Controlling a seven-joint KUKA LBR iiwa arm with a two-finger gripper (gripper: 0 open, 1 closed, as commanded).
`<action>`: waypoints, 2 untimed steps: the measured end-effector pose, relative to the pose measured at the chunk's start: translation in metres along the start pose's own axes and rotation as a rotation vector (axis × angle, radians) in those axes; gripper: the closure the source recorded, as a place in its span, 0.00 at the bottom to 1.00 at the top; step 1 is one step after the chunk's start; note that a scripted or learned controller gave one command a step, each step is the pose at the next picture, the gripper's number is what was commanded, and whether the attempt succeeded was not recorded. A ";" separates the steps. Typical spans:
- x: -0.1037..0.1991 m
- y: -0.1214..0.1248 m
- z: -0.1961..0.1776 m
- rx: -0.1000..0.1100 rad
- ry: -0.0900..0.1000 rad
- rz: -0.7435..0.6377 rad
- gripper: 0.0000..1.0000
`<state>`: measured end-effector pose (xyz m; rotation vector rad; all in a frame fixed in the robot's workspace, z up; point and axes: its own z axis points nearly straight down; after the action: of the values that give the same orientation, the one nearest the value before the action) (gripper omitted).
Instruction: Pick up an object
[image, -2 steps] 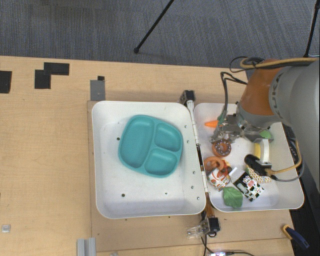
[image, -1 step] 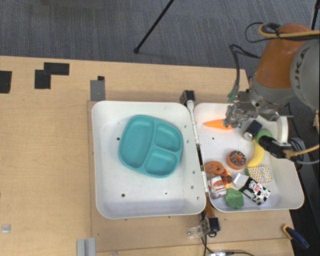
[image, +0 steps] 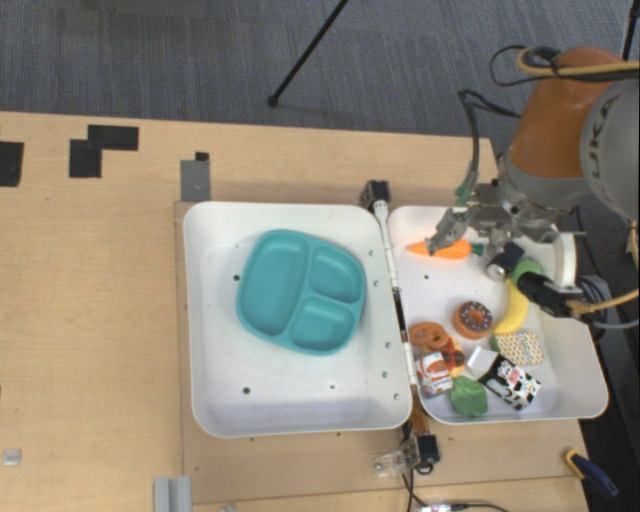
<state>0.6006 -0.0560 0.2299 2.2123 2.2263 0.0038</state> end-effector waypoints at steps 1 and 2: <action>-0.058 -0.026 0.143 -0.003 -0.002 0.005 0.00; -0.043 0.030 0.144 -0.001 0.000 0.001 0.00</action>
<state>0.6316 -0.0988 0.0858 2.2127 2.2244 0.0050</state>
